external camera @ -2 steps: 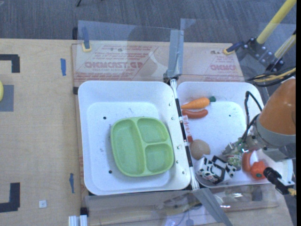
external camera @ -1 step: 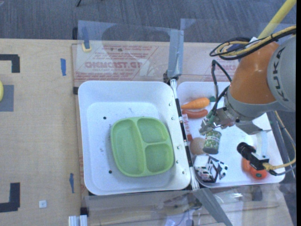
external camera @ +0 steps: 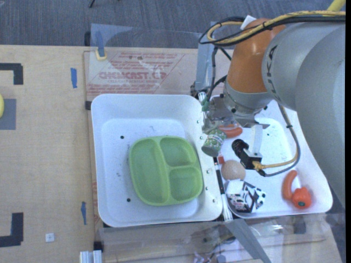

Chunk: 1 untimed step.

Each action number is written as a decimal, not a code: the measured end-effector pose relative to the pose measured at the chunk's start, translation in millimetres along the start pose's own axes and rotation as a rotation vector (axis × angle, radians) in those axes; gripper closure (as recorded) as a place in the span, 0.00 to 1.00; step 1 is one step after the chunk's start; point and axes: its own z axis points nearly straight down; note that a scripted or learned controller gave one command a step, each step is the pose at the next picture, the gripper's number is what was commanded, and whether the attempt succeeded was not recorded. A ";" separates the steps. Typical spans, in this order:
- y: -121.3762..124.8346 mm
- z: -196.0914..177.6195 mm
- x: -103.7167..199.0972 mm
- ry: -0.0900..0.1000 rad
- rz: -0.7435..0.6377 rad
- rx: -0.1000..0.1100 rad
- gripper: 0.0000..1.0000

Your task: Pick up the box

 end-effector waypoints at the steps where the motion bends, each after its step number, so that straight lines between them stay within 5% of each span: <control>1: -74.3 -0.4 -13.8 0.002 -0.675 0.002 1.00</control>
